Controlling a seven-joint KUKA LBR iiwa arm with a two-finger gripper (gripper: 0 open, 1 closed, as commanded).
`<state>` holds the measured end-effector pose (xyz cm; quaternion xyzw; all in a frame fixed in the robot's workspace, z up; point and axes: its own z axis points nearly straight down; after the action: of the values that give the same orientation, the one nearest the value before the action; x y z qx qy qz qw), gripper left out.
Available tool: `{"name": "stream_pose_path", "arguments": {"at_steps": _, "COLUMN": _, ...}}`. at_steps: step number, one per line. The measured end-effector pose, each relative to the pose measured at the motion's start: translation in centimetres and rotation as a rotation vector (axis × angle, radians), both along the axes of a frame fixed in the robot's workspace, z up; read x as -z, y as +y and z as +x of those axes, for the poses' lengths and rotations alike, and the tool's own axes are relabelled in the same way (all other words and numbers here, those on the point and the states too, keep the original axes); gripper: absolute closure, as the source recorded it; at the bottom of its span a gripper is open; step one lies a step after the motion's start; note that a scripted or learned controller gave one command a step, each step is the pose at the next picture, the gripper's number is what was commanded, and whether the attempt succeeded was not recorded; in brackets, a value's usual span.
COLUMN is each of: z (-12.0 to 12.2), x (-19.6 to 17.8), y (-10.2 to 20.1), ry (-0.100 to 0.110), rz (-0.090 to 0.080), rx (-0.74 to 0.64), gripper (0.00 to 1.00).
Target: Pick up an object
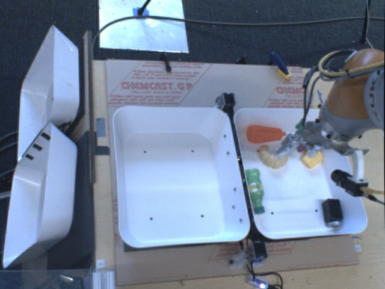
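hand low in right bin, fingers spread, nothing between them | targets: beige curved piece just under fingertips, orange carrot beside | risk: fingers straddle both, push the piece aside, close empty | yellow block crowds the wrist

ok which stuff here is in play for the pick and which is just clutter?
In play:
- grey two-finger gripper, over the right white bin
- orange carrot-shaped toy
- cream curved piece
- small yellow block
- green plastic bottle
- black cylindrical object

Lying about:
- left white bin
- two stacked white trays
- silver metal sheet
- blue-and-yellow clamp
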<state>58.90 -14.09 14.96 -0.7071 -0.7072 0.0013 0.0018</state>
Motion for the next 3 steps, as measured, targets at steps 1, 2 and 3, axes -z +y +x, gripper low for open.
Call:
{"name": "stream_pose_path", "arguments": {"at_steps": 1, "z": -0.6, "x": 4.4, "y": -0.2, "ry": -0.001, "rz": 0.0, "rx": 0.0, "gripper": 0.0}}
{"name": "stream_pose_path", "arguments": {"at_steps": 2, "z": -0.6, "x": 6.6, "y": -0.2, "ry": -0.004, "rz": 0.0, "rx": 0.0, "gripper": 0.0}}
{"name": "stream_pose_path", "arguments": {"at_steps": 3, "z": -0.6, "x": 5.5, "y": -0.3, "ry": -0.006, "rz": -0.001, "rx": 0.001, "gripper": 1.0}}
